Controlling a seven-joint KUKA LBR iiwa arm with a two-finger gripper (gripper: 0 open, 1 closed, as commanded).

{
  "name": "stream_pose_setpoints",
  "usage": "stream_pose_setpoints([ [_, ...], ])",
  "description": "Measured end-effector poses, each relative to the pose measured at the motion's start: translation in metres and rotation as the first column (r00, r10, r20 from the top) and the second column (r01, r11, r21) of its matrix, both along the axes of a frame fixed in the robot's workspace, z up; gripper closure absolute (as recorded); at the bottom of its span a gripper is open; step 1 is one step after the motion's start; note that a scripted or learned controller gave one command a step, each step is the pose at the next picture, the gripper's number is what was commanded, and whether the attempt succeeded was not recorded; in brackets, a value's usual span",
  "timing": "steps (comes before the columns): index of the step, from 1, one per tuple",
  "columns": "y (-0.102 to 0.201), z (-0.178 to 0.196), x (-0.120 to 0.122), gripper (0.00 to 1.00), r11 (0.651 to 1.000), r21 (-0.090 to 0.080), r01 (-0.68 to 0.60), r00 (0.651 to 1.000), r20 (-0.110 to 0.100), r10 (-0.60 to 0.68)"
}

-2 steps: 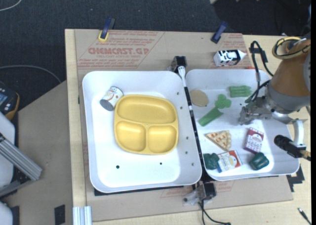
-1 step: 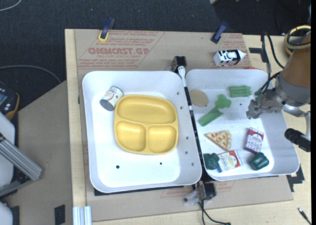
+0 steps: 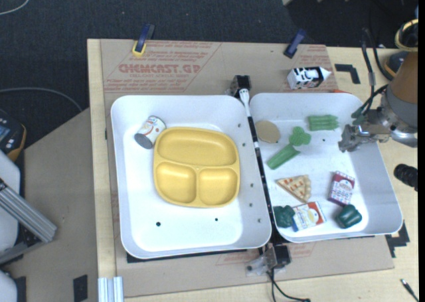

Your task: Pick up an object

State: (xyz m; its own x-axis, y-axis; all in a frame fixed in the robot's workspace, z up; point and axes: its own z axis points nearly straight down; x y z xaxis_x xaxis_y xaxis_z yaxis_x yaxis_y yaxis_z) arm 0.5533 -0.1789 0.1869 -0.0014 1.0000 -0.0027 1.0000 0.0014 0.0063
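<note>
Claw: my claw is hanging over the far right edge of the right bin, reaching in from the right side; I cannot tell how it is set, since it is showing only as a small dark metal shape.
Arm: my grey wrist is sitting just behind the claw, with the orange band showing above it.
Nearest thing: a flat green ridged piece is lying near the bin's far wall, a little to the left of my claw and apart from it.
Middle of right bin: a green broccoli-shaped toy is lying at a slant, with a tan round disc just beside it against the left wall.
Near half of right bin: a pizza slice toy is lying in the middle; a small red and white box is sitting to its right.
Near edge of right bin: a dark green piece, a white and red packet and a dark green rounded object are lying in a row.
Left bin: the left bin is holding a yellow divided plate, with a small can lying on its side at the plate's far left corner.
Counter: the counter is carrying both bins side by side; a black and white cow-patterned object is resting on it behind the right bin.
</note>
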Motion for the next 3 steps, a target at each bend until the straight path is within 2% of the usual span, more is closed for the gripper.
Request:
stream_pose_setpoints([
  [1,0.0,0.041,0.002,1.0,1.0,0.0,0.0,1.0,0.001,0.0],
  [3,0.092,0.037,-0.054,1.0,1.0,0.006,-0.003,1.0,-0.01,0.003],
])
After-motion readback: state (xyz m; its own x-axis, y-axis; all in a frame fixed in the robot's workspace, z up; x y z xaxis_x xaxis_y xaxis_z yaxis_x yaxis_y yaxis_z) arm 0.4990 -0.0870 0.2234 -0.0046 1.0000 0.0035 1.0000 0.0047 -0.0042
